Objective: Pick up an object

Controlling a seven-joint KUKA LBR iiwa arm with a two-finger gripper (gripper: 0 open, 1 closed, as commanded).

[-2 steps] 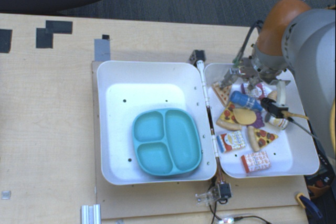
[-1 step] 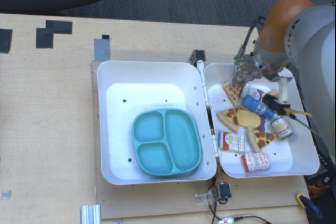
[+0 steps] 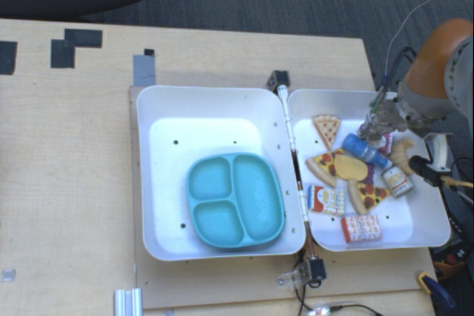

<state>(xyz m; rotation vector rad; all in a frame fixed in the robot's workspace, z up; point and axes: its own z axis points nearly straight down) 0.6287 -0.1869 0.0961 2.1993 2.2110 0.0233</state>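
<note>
Camera view looks down on two white bins. In the left bin we see a blue divided plate. The right bin is full of toy food all bunched up. The gripper is down low over a blue bottle, near the top right of the pile. We cannot tell how the gripper is set, or whether it holds anything.

We think the grab could slip. The bottle is round and lies on its side, touching a yellow toy, so it may roll away or a neighbor may get bumped.

The arm comes in from the right, its orange band high, wrist pointing down into the bin.
</note>
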